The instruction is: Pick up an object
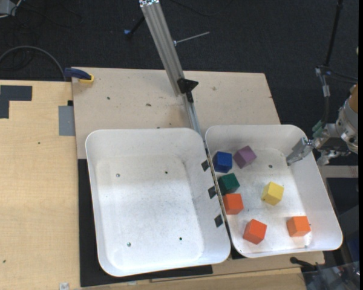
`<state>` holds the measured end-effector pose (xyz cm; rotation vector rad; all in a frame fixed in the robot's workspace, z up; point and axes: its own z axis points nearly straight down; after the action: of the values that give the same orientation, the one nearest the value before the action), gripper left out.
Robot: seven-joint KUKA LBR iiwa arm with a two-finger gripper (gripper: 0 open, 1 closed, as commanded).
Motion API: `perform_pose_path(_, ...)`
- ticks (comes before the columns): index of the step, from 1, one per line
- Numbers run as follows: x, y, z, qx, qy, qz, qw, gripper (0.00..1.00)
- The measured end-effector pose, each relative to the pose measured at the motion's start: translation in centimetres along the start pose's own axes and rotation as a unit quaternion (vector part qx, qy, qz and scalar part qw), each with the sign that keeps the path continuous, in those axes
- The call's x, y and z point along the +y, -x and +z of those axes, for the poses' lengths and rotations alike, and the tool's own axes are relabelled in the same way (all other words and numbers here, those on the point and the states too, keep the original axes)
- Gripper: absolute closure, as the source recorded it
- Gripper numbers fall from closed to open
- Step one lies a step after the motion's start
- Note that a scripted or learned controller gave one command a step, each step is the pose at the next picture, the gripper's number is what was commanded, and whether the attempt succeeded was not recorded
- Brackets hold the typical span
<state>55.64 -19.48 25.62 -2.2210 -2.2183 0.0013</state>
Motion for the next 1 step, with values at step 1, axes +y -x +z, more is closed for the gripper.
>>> perform_pose_path(1, -6.84, 0.61, 9.43, 0.001, -0.005, 0.001, 1.0, 0.0)
